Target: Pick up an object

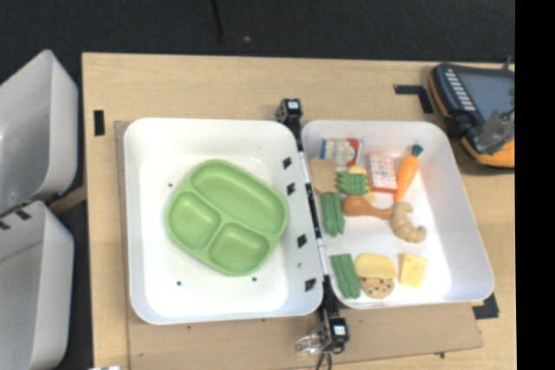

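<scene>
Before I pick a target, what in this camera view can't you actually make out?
- Small packet at the far end of the right bin: label too small and blurred to read.
- Pale brown piece by the divider: partly under the green toy, shape unclear.
- Orange and black device on the bench: cut off by the right edge.
- Clips at the near edge: too blurred to identify.

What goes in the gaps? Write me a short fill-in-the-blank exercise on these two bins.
1. The green plate lies in the ____ bin.
2. The plate has ____ compartments.
3. The carrot lies in the ____ bin.
4. The cookie touches the ____ potato slice just above it.

Missing words: left; three; right; yellow
</scene>
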Tool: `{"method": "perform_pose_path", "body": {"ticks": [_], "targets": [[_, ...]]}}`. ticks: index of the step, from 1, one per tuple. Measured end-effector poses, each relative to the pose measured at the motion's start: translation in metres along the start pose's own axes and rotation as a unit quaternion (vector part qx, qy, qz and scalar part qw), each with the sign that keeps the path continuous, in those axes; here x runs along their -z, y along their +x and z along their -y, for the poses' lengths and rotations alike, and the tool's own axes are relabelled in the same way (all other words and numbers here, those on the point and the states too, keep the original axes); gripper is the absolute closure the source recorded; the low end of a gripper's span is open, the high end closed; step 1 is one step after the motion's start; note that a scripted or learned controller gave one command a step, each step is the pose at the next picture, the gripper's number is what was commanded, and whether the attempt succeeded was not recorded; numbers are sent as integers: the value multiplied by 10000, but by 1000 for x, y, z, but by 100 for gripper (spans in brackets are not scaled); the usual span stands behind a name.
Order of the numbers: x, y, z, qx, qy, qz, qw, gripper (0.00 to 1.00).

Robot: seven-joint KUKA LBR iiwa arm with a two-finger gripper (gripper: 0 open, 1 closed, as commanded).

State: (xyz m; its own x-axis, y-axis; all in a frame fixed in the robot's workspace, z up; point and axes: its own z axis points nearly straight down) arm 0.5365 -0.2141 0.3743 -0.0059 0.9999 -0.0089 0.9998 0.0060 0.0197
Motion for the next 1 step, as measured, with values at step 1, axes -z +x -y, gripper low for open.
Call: {"method": "perform_pose_path", "body": {"ticks": [1], "targets": [[-161,-12,-55,-16,145,-52,9999,100]]}}
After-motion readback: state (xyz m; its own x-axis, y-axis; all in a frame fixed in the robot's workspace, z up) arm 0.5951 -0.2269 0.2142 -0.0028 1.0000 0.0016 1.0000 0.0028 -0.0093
